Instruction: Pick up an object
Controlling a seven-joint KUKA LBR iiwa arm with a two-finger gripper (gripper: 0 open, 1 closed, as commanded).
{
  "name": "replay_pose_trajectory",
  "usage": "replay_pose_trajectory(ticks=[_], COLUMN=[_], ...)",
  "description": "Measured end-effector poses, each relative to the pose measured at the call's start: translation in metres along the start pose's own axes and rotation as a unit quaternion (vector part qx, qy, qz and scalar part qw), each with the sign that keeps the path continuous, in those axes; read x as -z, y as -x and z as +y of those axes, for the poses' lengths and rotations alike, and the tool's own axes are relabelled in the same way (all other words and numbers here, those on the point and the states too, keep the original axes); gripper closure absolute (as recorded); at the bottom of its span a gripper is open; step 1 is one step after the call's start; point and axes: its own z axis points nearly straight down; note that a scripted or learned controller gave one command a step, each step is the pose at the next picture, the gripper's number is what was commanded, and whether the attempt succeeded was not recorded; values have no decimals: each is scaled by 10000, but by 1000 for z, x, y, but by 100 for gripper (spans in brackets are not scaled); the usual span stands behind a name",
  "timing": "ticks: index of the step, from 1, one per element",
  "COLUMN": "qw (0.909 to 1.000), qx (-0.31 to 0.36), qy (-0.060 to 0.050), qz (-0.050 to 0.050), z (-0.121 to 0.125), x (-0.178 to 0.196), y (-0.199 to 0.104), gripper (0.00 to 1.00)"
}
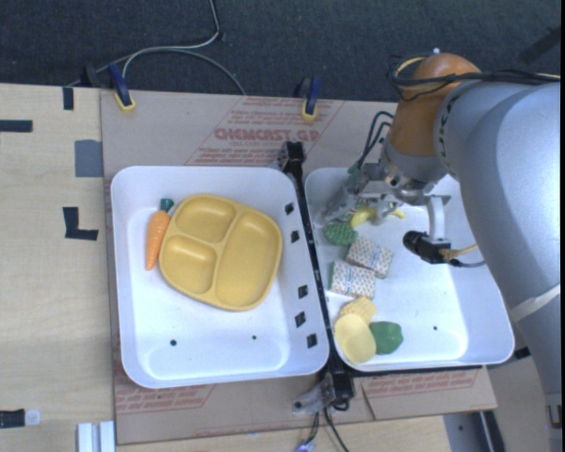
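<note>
Right bin (452, 332): hand (365, 207) above green toy (339, 234)

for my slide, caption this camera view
Arm reaching into the right bin of small items; yellow plate and carrot in the left.

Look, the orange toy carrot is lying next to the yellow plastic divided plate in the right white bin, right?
Not quite. The camera view shows the orange toy carrot lying next to the yellow plastic divided plate in the left white bin, not the right one.
</note>
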Motion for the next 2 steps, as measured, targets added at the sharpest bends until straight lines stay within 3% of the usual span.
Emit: replay_pose_trajectory(ticks=[1,2], qw=[10000,10000], qx=[2,3], qy=[-2,-97], qz=[7,19], z=[0,-4], x=[0,8], y=[20,20], gripper=[0,100])
